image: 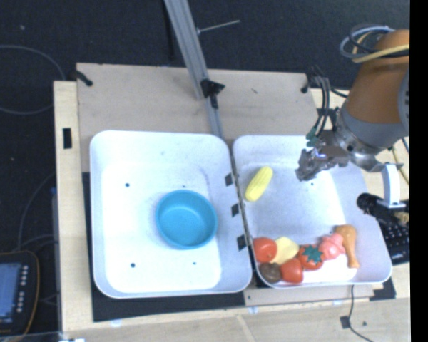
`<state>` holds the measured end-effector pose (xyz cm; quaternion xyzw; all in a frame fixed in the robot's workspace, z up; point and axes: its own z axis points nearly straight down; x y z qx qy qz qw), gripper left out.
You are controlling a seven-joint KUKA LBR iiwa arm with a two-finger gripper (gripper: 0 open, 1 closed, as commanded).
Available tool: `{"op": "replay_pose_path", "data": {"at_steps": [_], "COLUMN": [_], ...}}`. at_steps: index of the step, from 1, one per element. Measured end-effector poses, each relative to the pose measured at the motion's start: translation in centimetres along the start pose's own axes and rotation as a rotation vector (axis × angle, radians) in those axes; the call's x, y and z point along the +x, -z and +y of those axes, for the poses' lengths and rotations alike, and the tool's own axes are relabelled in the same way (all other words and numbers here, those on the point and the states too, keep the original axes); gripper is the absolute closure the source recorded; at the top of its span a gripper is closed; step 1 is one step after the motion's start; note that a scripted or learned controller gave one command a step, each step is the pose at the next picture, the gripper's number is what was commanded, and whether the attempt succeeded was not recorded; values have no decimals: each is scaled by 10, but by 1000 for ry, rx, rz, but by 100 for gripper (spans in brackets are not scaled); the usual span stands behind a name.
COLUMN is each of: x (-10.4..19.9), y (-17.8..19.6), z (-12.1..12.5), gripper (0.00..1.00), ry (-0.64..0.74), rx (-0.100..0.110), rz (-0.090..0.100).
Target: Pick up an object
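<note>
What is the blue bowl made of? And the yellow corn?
The blue bowl looks like plastic: one even bright color with a smooth, slightly glossy inside. The yellow corn is probably a plastic toy too, judging by its plain color and smooth rounded shape, though rubber is possible.

Even overhead light, white bins (pixel 164 148) glaring, image slightly soft.

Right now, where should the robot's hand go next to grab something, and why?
Probably a short move toward the yellow corn, then down onto it. The gripper hangs over the right bin with nothing seen between its fingers, and the corn lies alone to its left, apart from the crowded toy food pile along the bin's near edge, so it looks the easiest to grab.
</note>
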<state>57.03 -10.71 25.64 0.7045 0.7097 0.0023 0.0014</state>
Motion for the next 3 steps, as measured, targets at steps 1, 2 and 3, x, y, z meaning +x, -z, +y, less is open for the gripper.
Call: {"op": "replay_pose_path", "data": {"at_steps": [1,2,3], "x": [50,99,151], "y": [-14,-4,2], "z": [13,26,40], "gripper": [100,100,100], "ry": [0,2,3], "rx": [9,5,6], "rz": [0,2,2]}}
